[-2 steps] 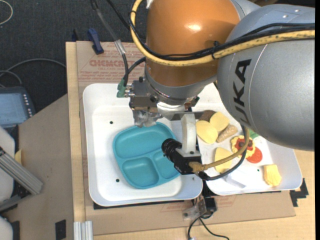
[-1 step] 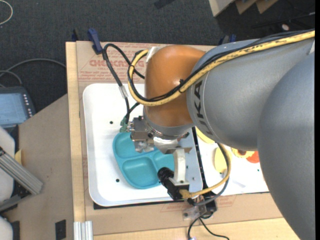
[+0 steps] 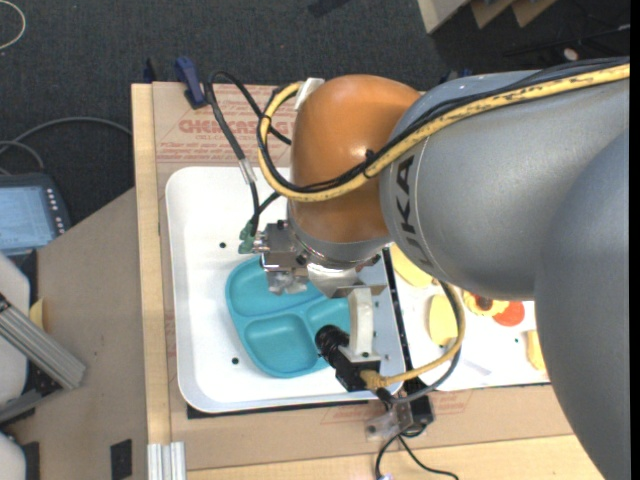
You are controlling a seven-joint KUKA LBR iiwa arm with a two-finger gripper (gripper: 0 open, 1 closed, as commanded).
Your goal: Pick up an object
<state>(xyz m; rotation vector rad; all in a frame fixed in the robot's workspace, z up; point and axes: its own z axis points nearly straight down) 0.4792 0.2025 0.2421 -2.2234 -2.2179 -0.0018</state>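
Directly beneath the wrist, the gripper reaches down into the left bin, showing as a cluster of small grey metal parts pressed close over a teal plastic tray. The wrist housing hides its tips, so I cannot tell whether it is released or clenched, nor whether it grasps anything.

That divided teal tray lies flat on the floor of the left bin, near the bin's front right corner. It is smooth and glossy, with rounded corners and raised ridges that split it into shallow compartments; one wide compartment faces the front edge.

Above the gripper sits the arm's orange band, a polished, dome-shaped shell that catches the light. A yellow-and-black braided cable loops around it, along with thinner black wires. Beyond the band, the matte grey arm spreads broadly across the right side, covering most of the right bin.

On the uncovered strip of the right bin lie a pale yellow rounded object and a small orange one, both partly hidden.

Both bins are shallow, smooth white plastic with rounded corners. They rest on a tan cardboard-like bench surface printed with faded red lettering. Dark grey carpet surrounds the bench.
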